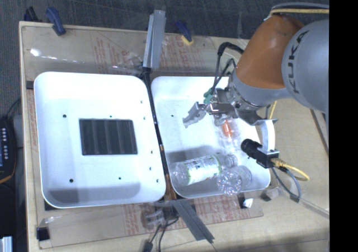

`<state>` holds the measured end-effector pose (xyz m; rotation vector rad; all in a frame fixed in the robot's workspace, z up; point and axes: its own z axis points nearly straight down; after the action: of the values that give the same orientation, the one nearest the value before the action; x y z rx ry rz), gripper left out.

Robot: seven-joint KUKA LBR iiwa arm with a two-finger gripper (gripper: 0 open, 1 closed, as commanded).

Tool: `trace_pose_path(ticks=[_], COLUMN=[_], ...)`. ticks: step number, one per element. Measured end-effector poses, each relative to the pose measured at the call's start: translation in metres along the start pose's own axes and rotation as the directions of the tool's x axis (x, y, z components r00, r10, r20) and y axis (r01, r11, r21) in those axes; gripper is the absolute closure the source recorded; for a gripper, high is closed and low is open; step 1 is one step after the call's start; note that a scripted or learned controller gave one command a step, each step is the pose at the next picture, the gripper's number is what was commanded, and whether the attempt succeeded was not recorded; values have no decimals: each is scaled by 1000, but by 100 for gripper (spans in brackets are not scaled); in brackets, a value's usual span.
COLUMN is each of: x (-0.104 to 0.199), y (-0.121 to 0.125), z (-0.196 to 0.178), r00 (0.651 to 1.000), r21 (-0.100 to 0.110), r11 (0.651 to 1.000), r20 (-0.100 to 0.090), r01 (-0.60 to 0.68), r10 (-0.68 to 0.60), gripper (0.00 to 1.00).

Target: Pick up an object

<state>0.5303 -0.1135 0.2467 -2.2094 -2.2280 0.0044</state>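
Camera view: dark carpet around tabletop (pixel 84 43) with two white bins. Hand (pixel 196 113) hangs over right bin (pixel 168 94), fingers parted, nothing between them. Clear bottle (pixel 202 169) lies at 6 o'clock from hand, long axis 3-to-9. Left bin (pixel 56 99) well apart.

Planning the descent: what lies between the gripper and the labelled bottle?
Bare white floor of the right bin; gripper hovers above-left of bottle.

A dark ribbed mat (pixel 108 136) lies in the left bin (pixel 50 94), and blue clamps (pixel 55 19) grip the bench's (pixel 296 133) far edge.
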Motion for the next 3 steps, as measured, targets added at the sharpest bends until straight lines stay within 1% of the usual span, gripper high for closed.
trace_pose_path(ticks=[1, 2, 3], x=[-70, -96, -96], y=[30, 79, 41], z=[38, 95, 56], r00=[996, 997, 996], r21=[-1, 0, -2], r11=[996, 997, 996], r20=[1, 1, 0], r01=[88, 82, 91], r10=[-88, -82, -91], gripper=[0, 0, 0])
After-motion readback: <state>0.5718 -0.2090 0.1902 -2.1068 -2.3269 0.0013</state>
